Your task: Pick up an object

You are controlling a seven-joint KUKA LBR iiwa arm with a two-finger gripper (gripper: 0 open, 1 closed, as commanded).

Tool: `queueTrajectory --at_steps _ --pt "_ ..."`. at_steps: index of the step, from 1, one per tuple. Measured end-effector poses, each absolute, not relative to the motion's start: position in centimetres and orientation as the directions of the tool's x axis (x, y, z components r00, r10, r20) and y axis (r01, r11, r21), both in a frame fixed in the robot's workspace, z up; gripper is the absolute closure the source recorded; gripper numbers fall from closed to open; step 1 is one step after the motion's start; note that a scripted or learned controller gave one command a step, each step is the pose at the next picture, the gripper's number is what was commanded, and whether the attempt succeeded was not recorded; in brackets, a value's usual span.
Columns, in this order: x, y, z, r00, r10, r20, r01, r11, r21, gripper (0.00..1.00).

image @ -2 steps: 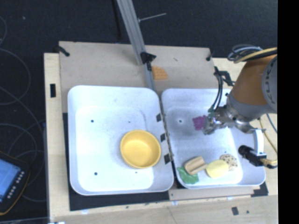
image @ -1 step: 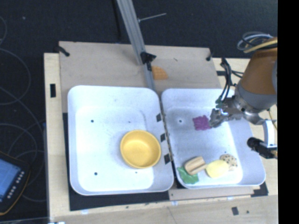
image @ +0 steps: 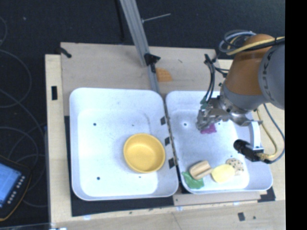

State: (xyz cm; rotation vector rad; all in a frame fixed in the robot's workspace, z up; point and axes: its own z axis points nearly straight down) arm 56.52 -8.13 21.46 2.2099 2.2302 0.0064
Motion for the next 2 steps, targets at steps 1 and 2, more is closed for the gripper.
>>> queueTrajectory --at_steps 1,2 --pt "57.0 -2.7 21.3 -0.008 1.000 0.002 1.000 0.008 0.002 1.00" --pt "57.0 1.8 21.7 -0.008 1.000 0.002 1.000 0.008 0.002 1.00"
